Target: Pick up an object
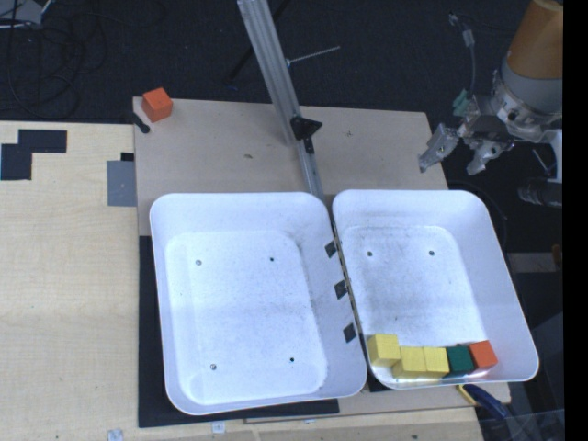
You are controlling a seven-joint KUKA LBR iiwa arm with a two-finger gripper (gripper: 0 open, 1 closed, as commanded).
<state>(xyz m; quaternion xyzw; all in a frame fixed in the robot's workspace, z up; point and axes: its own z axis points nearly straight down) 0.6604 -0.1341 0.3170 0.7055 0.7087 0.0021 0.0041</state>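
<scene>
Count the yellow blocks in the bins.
2, both in the right bin along its near edge: yellow block at the row's left end, yellow block beside it. Others could be hidden.

A robotics lab: white bins [248, 211] on a bench [64, 274], aluminium rail [276, 81].

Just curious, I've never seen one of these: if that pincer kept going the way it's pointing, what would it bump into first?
Probably the bare bench top just beyond the right bin's far rim. The pincer points down and leftward there, though depth is hard to judge.
</scene>
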